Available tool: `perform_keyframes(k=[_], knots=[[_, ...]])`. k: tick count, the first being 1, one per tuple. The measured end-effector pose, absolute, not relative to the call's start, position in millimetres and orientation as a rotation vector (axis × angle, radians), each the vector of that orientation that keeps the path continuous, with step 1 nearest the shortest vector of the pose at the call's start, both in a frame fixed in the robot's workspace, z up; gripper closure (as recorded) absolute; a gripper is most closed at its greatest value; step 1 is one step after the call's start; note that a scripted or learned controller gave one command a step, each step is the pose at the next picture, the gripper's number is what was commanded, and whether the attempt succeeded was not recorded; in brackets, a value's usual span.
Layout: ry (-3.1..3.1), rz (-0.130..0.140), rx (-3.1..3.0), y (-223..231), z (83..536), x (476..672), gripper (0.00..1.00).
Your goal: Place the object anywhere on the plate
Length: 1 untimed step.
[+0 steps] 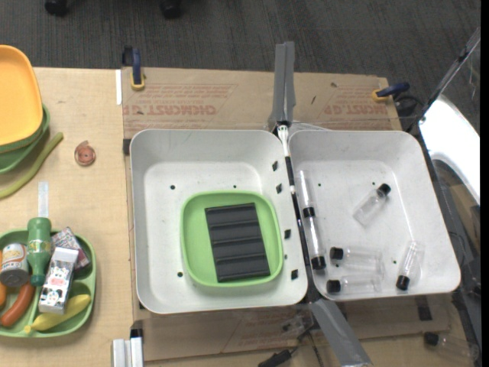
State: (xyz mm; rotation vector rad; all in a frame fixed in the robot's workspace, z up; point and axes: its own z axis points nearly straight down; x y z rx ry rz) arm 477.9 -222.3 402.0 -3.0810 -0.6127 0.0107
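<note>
Clear plastic vials with black caps [372,202] are the likely objects here, several lying loose and on their sides in the right-hand shallow white bin [432,205], well apart from the rounded green plastic plate [194,235] that sits in the left-hand white bin [153,205] under a dark grey ribbed slab [237,241]. I judge each vial light, stiff and smooth, apt to roll or squirt out of a pinch; a hold across the barrel near the middle looks safer than one at the cap. I cannot tell whether the gripper is open or closed. Brown cardboard [199,109] behind the bins carries red print, upside down from this side, that seems to read CHEMCAST; the vials show no label.
</note>
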Motion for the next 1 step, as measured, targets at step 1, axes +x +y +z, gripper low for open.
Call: perform_keyframes(k=[1], knots=[[-0.443,0.008,-3.11,-222.2,440.3,478.2,0.0]])
